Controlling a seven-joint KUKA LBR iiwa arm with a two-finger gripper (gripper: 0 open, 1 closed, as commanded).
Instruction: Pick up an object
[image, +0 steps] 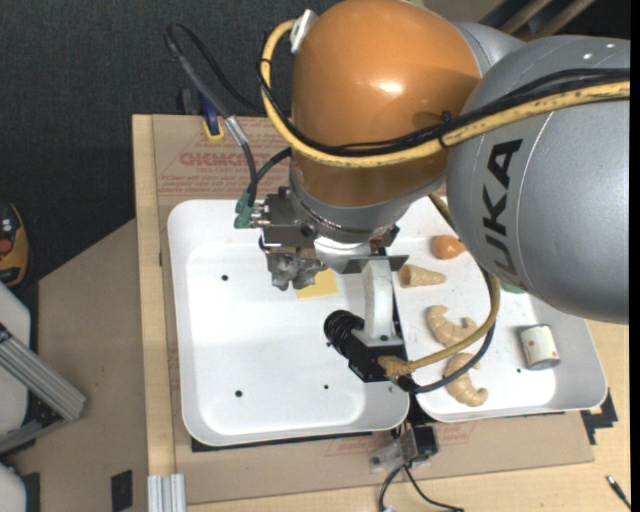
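My gripper (291, 270) hangs low over the back of the left bin (250, 380), under the arm's big orange wrist band. A flat pale-yellow piece (320, 286) lies on the bin floor just to the gripper's right, touching or nearly touching it. I see nothing held in the gripper. The arm's body hides the bin floor behind and to the right of it.
The right bin (570, 390) holds an orange lump (447, 246), a tan cone (421, 275), two curved tan pastry-like pieces (448, 326) (466, 389) and a small white cylinder (540, 345). A black cable plug (348, 336) hangs from the arm over the divide between the bins.
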